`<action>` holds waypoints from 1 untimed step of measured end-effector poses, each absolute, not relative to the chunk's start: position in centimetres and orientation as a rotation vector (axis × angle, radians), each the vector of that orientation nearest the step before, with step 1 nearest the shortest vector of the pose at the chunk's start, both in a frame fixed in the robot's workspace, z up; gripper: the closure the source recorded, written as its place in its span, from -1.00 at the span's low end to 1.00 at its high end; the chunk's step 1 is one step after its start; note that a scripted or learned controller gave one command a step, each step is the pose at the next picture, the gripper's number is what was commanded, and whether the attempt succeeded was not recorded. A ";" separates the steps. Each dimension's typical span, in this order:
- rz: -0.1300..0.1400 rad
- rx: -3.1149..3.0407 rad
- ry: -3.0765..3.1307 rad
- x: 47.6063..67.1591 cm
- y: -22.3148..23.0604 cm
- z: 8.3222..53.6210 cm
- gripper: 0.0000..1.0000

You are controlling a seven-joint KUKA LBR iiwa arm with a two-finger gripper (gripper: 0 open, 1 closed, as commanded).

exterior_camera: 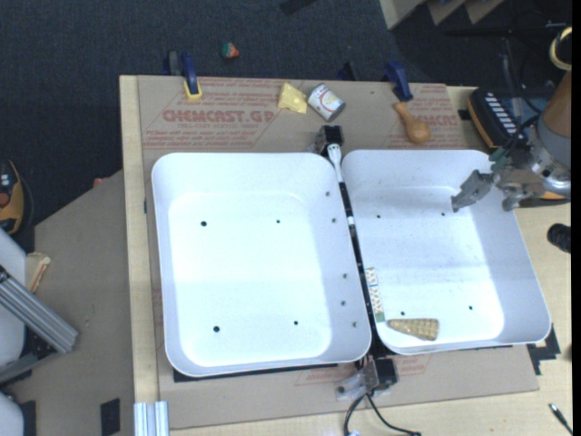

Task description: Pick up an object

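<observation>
A tan, waffle-textured piece lies flat in the near left corner of the right bin. A small patterned strip rests against that bin's left wall, just above the tan piece. My gripper hovers over the far right part of the right bin, well away from both. It is open, its two grey fingers are spread, and nothing is between them.
The left bin sits beside the right one. Behind the bins, on the brown board, lie a yellow chunk, a small white cylinder and a wooden pear-shaped piece. Blue clamps hold the board's back edge.
</observation>
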State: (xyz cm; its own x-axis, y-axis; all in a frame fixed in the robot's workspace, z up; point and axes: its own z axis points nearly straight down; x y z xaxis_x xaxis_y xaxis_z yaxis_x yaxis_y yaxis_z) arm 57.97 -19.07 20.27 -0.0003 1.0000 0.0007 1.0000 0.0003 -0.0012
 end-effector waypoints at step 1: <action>-0.002 -2.221 -2.224 58.0 -19.1 21.4 1.00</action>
State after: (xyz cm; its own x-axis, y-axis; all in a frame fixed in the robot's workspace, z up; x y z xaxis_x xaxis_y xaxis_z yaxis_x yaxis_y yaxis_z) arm 58.04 -19.09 21.37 -0.0012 1.0000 -0.0007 1.0000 0.0012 0.0021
